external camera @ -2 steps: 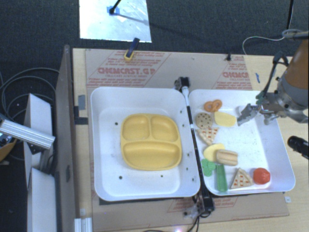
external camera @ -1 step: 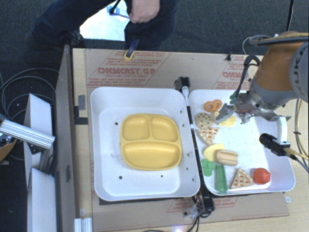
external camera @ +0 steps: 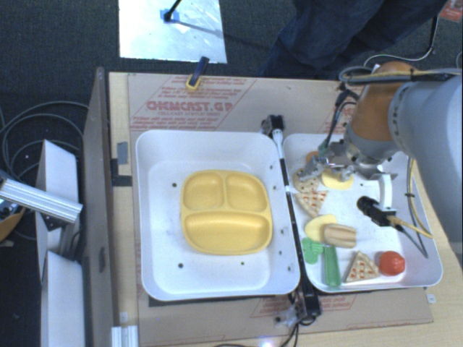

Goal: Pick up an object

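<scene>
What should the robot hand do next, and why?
Probably a short drop straight down. The gripper hovers over the upper part of the right bin, with the waffle piece and a pale yellow disc right beside it. Nothing shows between its fingers yet, so lowering onto one of these seems the nearest chance to grab.

You see even, bright overhead light, soft shadows, glare on the shiny silver sheet (external camera: 172,19), and mild blur throughout.

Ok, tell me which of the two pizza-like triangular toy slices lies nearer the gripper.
The upper slice, by the right bin's left wall just below the gripper. The other slice lies at the bin's front beside the red tomato.
</scene>
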You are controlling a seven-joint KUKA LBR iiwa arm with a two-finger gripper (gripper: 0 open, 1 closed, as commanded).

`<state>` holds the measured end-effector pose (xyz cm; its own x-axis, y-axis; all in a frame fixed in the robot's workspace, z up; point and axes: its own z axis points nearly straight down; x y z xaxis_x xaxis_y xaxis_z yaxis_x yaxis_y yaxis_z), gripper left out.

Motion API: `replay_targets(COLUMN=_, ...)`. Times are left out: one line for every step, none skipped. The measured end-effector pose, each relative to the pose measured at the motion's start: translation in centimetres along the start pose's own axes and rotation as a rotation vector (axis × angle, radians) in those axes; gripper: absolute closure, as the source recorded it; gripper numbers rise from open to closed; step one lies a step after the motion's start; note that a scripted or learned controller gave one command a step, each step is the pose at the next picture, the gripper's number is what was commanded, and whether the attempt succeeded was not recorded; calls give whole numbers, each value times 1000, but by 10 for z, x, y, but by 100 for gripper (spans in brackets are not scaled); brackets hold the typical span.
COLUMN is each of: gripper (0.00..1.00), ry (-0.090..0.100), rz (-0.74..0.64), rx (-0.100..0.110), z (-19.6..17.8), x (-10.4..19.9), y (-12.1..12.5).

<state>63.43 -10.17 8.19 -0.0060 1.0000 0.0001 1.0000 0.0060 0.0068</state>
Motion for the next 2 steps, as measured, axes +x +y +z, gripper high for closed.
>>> replay_targets(gripper=0, ry=2, rz=-1, rx=2, z=-6, x=0, y=37)
replay_targets(gripper=0, ry=-5, rz=6, rx=6, z=-1, x=12, y=30)
